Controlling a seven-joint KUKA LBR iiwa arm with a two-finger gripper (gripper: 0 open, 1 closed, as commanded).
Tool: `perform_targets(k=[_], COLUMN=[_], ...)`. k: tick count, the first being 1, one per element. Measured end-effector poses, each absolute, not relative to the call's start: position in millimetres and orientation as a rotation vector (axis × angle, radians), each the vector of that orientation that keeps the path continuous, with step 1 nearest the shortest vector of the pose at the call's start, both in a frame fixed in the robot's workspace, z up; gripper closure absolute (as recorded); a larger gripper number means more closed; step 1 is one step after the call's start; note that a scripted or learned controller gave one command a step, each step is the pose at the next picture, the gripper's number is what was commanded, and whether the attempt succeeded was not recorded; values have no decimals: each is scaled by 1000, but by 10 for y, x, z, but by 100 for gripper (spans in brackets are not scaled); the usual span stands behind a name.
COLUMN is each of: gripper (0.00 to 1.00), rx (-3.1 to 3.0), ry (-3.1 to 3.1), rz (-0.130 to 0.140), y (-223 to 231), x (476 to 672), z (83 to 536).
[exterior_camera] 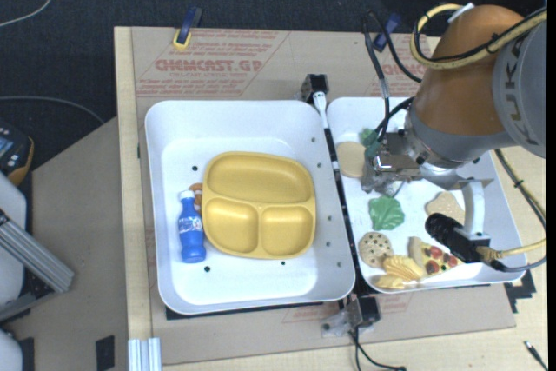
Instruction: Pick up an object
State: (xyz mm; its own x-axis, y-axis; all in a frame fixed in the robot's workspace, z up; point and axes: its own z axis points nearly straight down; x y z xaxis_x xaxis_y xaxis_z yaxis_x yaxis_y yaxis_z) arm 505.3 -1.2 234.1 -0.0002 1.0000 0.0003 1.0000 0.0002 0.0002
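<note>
**Pick not done yet – gripper low in right bin**

Gripper (382, 178) hangs just above the green leaf-shaped toy (386, 212), in the shallow white right bin (512, 221). Nothing seen between fingers; can't tell apart or together. Leaf lies on the bin floor, above the round speckled cookie (375, 247). Grasp and lift still to do.

We see the arm (499, 74) entering from the right edge of the frame and filling its upper right. Its grey outer casing sits at the far right, and the broad orange band (465, 69) curves leftward and down from it. Below the band, a grey wrist section narrows toward the middle right of the frame. The gripper (380, 174) hangs at its lower left end, pointing down and slightly left, a dark metallic cluster.
</note>
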Motion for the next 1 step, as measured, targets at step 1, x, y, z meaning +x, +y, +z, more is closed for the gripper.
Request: perform_targets(k=[1], gripper=[100], rx=[-2222], ry=[-2222], rz=[-1], y=[-44], x=[5093], z=[2342])
